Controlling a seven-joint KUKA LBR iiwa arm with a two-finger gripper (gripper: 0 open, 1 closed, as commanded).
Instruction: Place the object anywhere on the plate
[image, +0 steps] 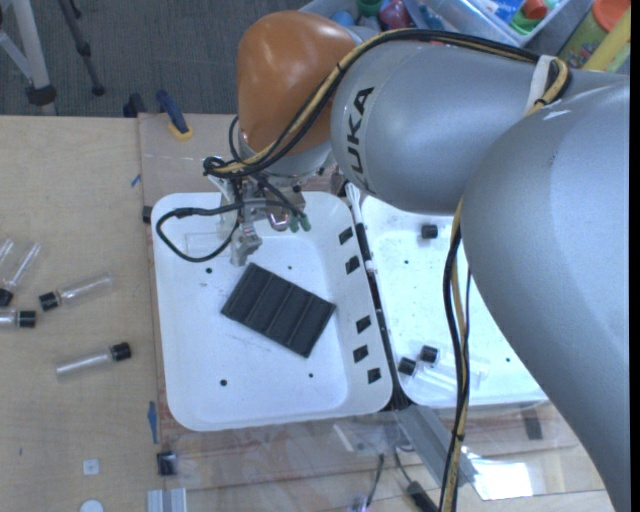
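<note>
A dark grey ribbed rectangular plate (278, 309) lies flat and slanted in the middle of the left white bin (190, 385). My gripper (242, 243) hangs low over the back of that bin, just beyond the plate's far corner, under the orange wrist band (285, 75). A faint clear item (203, 240) lies on the bin floor just left of the gripper; its shape is hard to make out. A black cable (185, 215) loops from the wrist over the bin's back left corner. I see nothing resting on the plate.
The right bin (500, 385) holds two small black caps (428, 232) (428, 354) and a clear tube (452, 377); the arm covers much of it. Several clear tubes with black caps (92, 358) lie on the bench to the left of the bins.
</note>
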